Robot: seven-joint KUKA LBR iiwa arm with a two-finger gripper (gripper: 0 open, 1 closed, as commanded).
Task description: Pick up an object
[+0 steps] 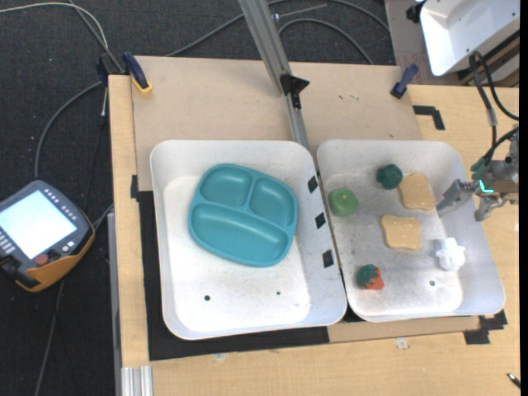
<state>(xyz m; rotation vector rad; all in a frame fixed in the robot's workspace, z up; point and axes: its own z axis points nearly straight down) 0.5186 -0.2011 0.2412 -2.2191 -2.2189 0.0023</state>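
Currently two-finger gripper [468, 204] at right edge of right shallow white bin [474, 291], fingers spread open, nothing between them. Right bin contents: dark green round object [389, 175], light green round object [342, 201], two tan bread-like pieces [417, 191] [401, 233], small white object [450, 254], red-and-green strawberry-like item [369, 277]. Upper tan piece nearest gripper, apart from it. Left shallow white bin [177, 304] holds teal divided plastic plate [243, 214].
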